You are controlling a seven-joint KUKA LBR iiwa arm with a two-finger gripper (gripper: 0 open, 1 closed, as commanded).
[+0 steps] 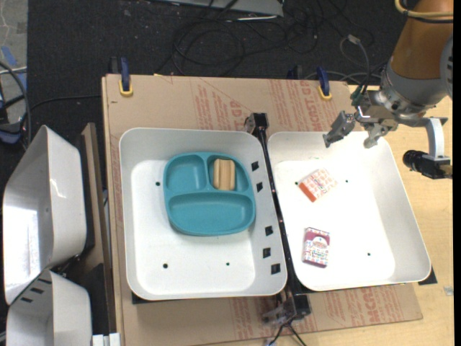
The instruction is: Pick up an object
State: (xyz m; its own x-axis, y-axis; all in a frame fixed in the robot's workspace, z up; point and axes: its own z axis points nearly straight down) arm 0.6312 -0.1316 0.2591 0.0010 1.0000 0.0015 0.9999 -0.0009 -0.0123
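The tool (pixel 355 130) hangs over the far edge of the right bin (pixel 403 215), fingers spread apart and holding nothing; just below it and slightly left lies an orange packet (pixel 318 184), and further below that a pink packet (pixel 316 246); both look light, flat and crinkly, likely slippery, best pinched across the short width.

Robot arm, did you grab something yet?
Not yet. The gripper hangs open above the right bin's far edge with nothing between its jaws. The orange packet and pink packet lie in that bin. Reaching down, gripping and lifting are all left.
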